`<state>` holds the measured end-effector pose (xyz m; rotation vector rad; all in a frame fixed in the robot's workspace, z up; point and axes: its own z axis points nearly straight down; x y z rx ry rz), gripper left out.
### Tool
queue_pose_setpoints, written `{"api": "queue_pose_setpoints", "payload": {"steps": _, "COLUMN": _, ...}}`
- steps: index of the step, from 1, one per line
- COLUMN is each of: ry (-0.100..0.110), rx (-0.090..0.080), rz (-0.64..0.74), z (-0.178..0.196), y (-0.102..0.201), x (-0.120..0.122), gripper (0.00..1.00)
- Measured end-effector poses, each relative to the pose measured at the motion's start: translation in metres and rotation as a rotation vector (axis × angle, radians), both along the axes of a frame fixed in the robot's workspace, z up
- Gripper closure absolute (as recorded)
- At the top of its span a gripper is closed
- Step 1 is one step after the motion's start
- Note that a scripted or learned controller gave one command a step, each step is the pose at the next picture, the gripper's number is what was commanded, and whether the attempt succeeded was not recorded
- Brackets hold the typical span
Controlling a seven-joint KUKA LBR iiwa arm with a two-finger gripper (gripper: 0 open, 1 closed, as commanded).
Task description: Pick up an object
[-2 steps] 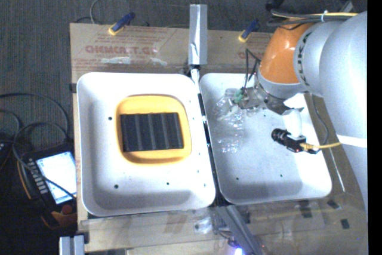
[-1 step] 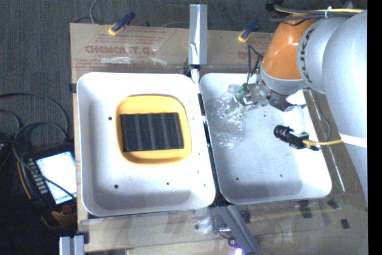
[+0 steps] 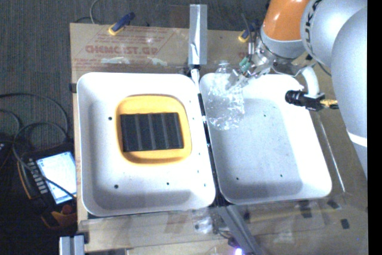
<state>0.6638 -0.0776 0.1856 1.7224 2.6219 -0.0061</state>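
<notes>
We saw the gripper (image 3: 246,68) at a clear plastic bottle (image 3: 227,101) just below its jaws; couldn't tell grip state.

The grey arm (image 3: 340,39) runs off the frame's right and top edges. At upper right of centre, the tool (image 3: 248,65) is small and blurred, its fingertips lost against a crumpled clear plastic object (image 3: 225,101) whose outline is hard to trace. At lower left, a lit device (image 3: 54,175) is partly cut off.
</notes>
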Motion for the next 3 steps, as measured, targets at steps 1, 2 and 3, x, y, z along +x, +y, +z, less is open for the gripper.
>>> {"api": "queue_pose_setpoints", "payload": {"steps": 1, "ry": 0.001, "rx": 0.002, "rz": 0.001, "z": -0.001, "y": 0.001, "x": 0.000, "gripper": 0.00}}
{"api": "queue_pose_setpoints", "payload": {"steps": 2, "ry": 0.001, "rx": 0.006, "rz": -0.047, "z": 0.019, "y": 0.006, "x": 0.005, "gripper": 0.00}}
{"api": "queue_pose_setpoints", "payload": {"steps": 3, "ry": 0.002, "rx": 0.005, "rz": -0.007, "z": -0.095, "y": -0.049, "x": 0.005, "gripper": 0.00}}
